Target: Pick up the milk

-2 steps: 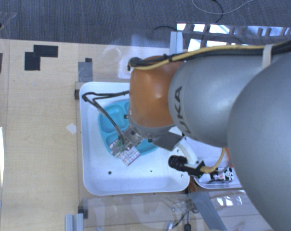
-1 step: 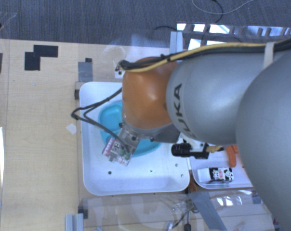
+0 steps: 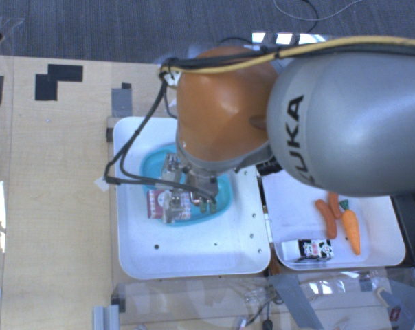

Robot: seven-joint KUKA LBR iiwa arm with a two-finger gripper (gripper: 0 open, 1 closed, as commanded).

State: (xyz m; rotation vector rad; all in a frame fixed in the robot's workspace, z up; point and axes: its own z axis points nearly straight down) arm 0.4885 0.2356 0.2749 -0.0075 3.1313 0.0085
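The milk (image 3: 314,249) is a small white carton with black patches, lying on its side at the front of the right bin (image 3: 386,256). My gripper (image 3: 181,203) hangs over the left bin (image 3: 194,256), well to the left of the milk and apart from it. It sits low above a blue plate (image 3: 152,165), right by a red and white packet (image 3: 155,203). The big grey arm and its orange band (image 3: 221,115) hide much of the plate and the back of both bins.
Two orange carrots (image 3: 350,231) (image 3: 326,216) lie in the right bin just behind the milk. A black cable (image 3: 128,153) loops from the wrist over the left bin. The wooden bench (image 3: 49,205) stretches to the left.
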